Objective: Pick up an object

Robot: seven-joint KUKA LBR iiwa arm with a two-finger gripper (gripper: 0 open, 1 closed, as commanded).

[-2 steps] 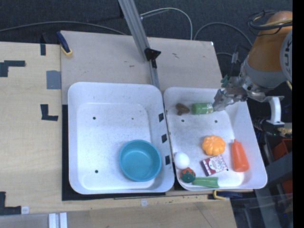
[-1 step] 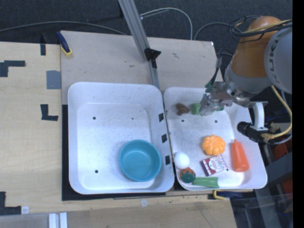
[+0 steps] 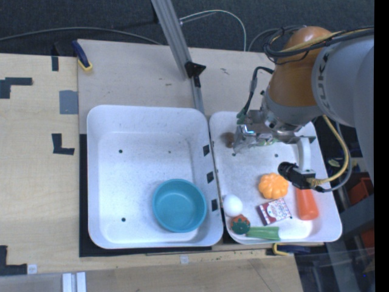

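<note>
Objects (image 3: 273,185) lie free; pincer (image 3: 242,140) tips blurred.

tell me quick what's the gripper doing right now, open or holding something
Gripper: low in the right bin, fingers' state cannot be told.

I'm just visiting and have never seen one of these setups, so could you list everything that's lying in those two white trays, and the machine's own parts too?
Bins: 2, white, side by side on the bench.
Bowl: 1, blue, left bin, near front right corner.
Pumpkin-like toy: 1, orange, right bin, middle.
Ball: 1, white, right bin, by its left wall.
Small packet: 1, red and white, right bin, below the pumpkin-like toy.
Carrot-like piece: 1, orange-red, right bin, right side.
Green stick: 1, green, right bin, front edge.
Small round toy: 1, green and red, right bin, front left corner.
Arm: 1, grey with orange band, reaching from right.
Claw: 1, dark metal, over right bin's back part.
</note>
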